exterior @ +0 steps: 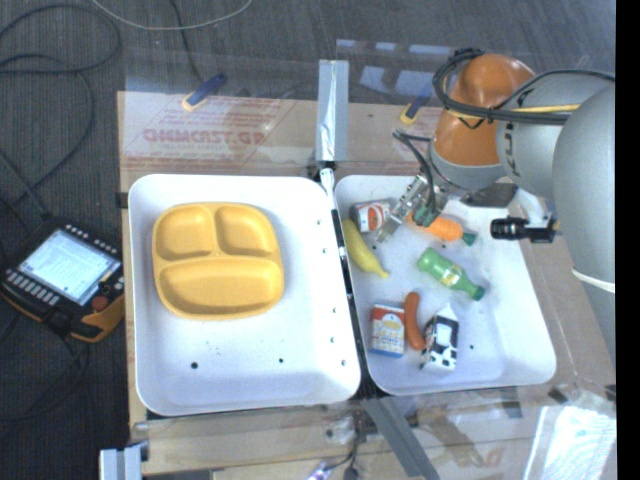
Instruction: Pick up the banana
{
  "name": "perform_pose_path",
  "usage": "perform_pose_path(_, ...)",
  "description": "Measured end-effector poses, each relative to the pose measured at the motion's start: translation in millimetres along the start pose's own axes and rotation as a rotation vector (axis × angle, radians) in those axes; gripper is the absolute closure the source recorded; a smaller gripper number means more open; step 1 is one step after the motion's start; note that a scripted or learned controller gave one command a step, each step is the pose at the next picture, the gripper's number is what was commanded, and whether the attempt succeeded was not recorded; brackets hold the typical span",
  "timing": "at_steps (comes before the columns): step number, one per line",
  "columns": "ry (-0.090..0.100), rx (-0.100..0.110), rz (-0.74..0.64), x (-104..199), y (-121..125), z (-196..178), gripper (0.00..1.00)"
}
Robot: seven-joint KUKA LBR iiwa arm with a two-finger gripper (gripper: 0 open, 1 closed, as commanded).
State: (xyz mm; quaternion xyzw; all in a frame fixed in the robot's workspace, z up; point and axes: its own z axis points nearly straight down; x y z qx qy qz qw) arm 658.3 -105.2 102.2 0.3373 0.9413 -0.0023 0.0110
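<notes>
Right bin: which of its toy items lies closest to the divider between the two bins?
The banana, yellow and curved, lying along the right bin's left wall. The green bottle, carrot and hot dog all lie further right.

We see the gripper [408, 208] close to a small can [371, 216]; the banana [362, 249] lies just below-left, hard against the bin wall [340, 268].

1. The floor [60, 98] is dark grey carpet, with thin cables [170, 13] lying at the far left.
2. A handheld control pendant [65, 278] with lit screen lies on the left.
</notes>
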Motion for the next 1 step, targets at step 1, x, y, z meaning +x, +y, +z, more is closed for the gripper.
perform_pose_path(1, 0.019, 0.007, 0.224, 62.9, 50.0, -83.2, 1.00)
